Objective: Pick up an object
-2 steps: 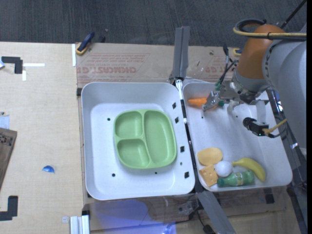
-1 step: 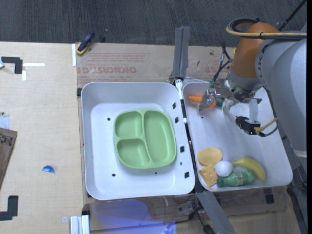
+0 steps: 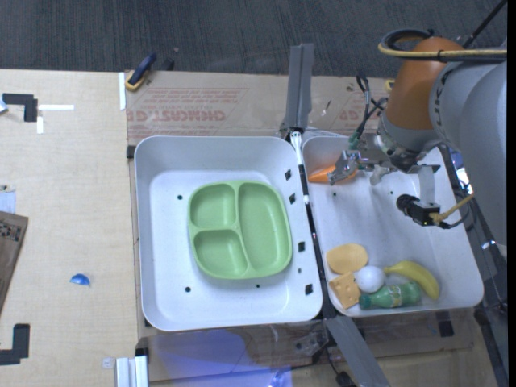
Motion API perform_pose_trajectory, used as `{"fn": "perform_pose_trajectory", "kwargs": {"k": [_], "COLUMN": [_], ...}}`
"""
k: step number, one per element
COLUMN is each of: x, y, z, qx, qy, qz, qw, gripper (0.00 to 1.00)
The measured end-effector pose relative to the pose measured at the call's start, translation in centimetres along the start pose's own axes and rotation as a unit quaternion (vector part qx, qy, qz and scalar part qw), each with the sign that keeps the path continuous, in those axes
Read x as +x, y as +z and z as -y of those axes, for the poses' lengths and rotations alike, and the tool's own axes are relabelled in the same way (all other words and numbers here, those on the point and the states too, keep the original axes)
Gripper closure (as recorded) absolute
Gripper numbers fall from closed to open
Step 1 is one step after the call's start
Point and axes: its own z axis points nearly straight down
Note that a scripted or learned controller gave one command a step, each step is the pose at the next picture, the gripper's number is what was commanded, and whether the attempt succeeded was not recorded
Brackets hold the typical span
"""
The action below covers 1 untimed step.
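My gripper [image 3: 350, 166] hangs over the far left corner of the right bin [image 3: 451, 240], under the grey arm with its orange band. An orange carrot-like piece [image 3: 321, 173] lies at the gripper's left tip, touching or nearly touching it; the contact itself is hidden. At the bin's near end lie a yellow round slice [image 3: 347, 257], a cheese wedge [image 3: 344, 291], a white ball [image 3: 370, 279], a banana [image 3: 416, 277] and a green bottle [image 3: 392, 297] on its side.
The left bin [image 3: 161, 216] holds a green divided plate [image 3: 240, 230]. A grey post [image 3: 299, 87] stands at the far end of the wall between the bins. A black cable fitting [image 3: 413, 208] hangs from the arm over the right bin's middle.
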Motion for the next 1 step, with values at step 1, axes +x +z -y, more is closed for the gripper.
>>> {"fn": "perform_pose_trajectory", "kwargs": {"k": [1], "x": [-0.13], "y": [1.5], "z": [13.3], "qx": [0.001], "qy": [-0.02], "qz": [-0.001], "qw": [0.9998], "gripper": [0.0]}}
